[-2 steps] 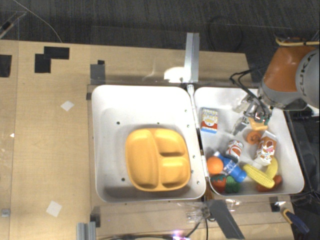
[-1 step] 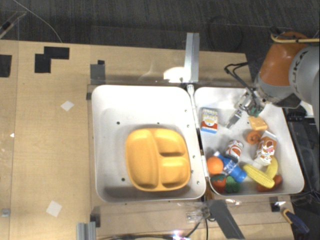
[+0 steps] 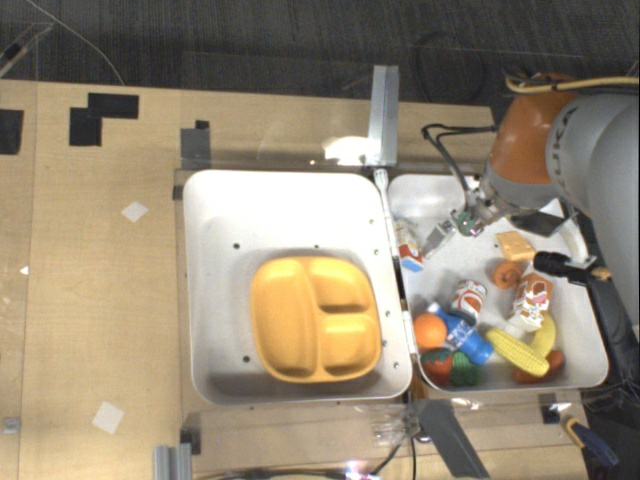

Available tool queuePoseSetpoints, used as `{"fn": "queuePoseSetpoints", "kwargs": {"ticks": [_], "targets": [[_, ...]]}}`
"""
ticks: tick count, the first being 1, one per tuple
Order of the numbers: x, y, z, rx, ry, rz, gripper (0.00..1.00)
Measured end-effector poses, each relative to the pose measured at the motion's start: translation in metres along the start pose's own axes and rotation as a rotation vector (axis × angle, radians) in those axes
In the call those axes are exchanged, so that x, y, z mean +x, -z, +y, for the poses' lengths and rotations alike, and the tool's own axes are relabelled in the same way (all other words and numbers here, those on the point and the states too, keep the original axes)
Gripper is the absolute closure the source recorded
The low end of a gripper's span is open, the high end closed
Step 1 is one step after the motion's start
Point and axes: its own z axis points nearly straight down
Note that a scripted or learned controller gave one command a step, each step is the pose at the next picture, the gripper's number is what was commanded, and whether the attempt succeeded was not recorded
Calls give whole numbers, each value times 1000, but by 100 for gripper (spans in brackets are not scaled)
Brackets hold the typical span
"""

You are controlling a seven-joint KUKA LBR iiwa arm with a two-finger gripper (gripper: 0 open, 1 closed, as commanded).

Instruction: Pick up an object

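The right bin (image 3: 598, 368) holds a heap of toy food. An orange ball (image 3: 429, 330), a blue bottle (image 3: 470, 340), a corn cob (image 3: 517, 352) and a banana (image 3: 546, 334) lie along its near side. Two red-and-white packets (image 3: 468, 298) (image 3: 533, 302) sit mid-bin, and a tan block (image 3: 514, 246) lies further back. My gripper (image 3: 442, 235) hangs low over the back-left part of this bin, pointing left and down. It is close to a small red-and-white item (image 3: 408, 254) by the left wall. Nothing is visibly held.
The left bin (image 3: 215, 208) contains a yellow divided plate (image 3: 314, 317). A metal post (image 3: 384, 113) stands behind the divide between the bins. The arm's orange band (image 3: 522, 148) and grey body (image 3: 600, 158) cover the right bin's back-right corner, with black cables trailing there.
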Motion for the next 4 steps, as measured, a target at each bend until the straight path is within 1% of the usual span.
{"fn": "queuePoseSetpoints", "kwargs": {"ticks": [1, 2, 3, 4], "targets": [[-6, -1, 32, 13, -182, 4, 0], [-32, -2, 15, 10, -185, 17, 0], [6, -1, -3, 1, -498, 3, 0], [-68, -1, -7, 3, -536, 1, 0]]}}
